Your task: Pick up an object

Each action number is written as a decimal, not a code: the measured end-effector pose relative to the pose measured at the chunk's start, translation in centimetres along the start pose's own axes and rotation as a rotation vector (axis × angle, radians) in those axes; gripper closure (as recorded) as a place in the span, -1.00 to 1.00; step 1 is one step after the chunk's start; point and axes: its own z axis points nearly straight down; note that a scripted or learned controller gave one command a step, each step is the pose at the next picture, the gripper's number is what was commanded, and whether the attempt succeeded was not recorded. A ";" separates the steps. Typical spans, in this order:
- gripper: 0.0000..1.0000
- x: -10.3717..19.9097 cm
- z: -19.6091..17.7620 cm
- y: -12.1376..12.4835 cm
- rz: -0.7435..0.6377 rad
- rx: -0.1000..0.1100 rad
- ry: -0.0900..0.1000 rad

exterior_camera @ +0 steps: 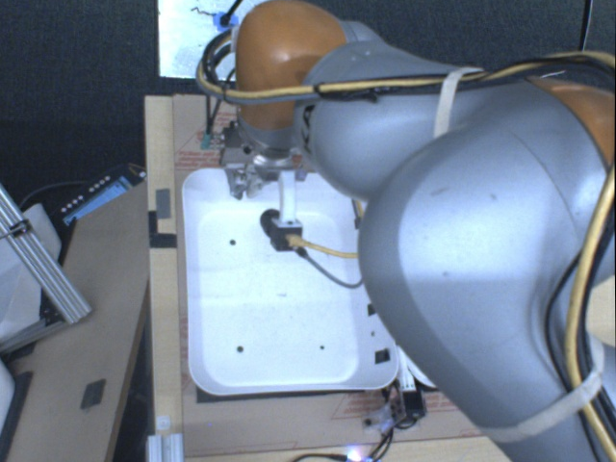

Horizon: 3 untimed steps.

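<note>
My gripper (246, 181) hangs over the far edge of the left white bin (207, 354), below the orange band (279, 51) of the wrist. I see nothing between its tips, and no loose object shows on the bin floor, which carries just a few small dark dots (233, 243). The grey arm (462, 219) covers the right side of the scene and hides the right bin.
Two small dark bits (382, 356) sit at the left bin's right rim, partly under the arm. A metal frame (38, 268) and a blue-edged device (101, 192) lie off the bench at left. A white sheet (192, 27) lies behind the bin.
</note>
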 end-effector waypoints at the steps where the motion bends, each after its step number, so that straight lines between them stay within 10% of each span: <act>1: 1.00 0.0 -1.1 0.1 -0.003 -0.002 0.000; 3: 1.00 0.0 0.0 -0.1 0.001 0.005 -0.002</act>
